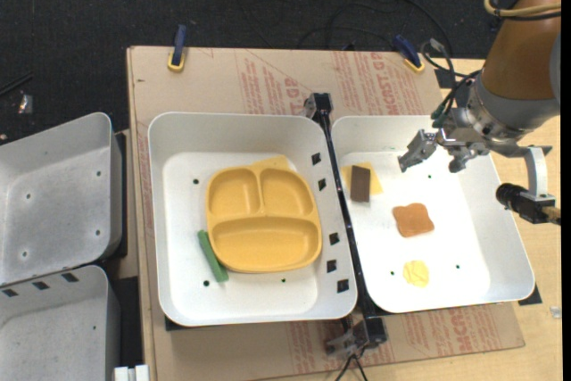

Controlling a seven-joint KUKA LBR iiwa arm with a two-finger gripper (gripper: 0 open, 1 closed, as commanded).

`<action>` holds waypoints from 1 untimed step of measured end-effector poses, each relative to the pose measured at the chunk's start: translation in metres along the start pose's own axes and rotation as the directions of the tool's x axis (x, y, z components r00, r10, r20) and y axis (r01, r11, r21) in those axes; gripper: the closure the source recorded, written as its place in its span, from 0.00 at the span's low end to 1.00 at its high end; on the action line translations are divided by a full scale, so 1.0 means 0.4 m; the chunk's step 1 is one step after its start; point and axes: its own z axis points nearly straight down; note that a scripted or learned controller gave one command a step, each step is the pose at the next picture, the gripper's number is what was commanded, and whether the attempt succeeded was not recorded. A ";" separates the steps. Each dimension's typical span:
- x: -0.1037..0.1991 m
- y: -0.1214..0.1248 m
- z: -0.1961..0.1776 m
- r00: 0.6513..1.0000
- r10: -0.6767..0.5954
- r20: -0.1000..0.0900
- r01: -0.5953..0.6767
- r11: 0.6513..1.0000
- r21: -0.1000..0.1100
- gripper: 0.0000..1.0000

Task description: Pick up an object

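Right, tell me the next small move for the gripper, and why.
Probably shift the gripper toward the camera and lower it over the toast-coloured slice. The gripper sits above the far part of the right bin with nothing between its spread fingers, and the slice lies flat, apart from the brown block and the yellow piece, so it looks like the easiest pick.

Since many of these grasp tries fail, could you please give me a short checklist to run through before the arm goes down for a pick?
1. Gripper carries nothing between its fingers: ok.
2. Fingers spread for a grasp: ok, they look apart.
3. Gripper directly over a target: not ok; it hangs above bare floor of the right bin, up and right of the toast slice.
4. Toast slice lies apart from its neighbours: ok.
5. Brown block free to grasp: not ok, it sits close to the bin's left wall.
6. Yellow round piece lies flat: cannot tell.
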 end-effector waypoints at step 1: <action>-0.018 0.009 0.117 1.000 0.001 0.001 -0.001 1.000 -0.002 0.00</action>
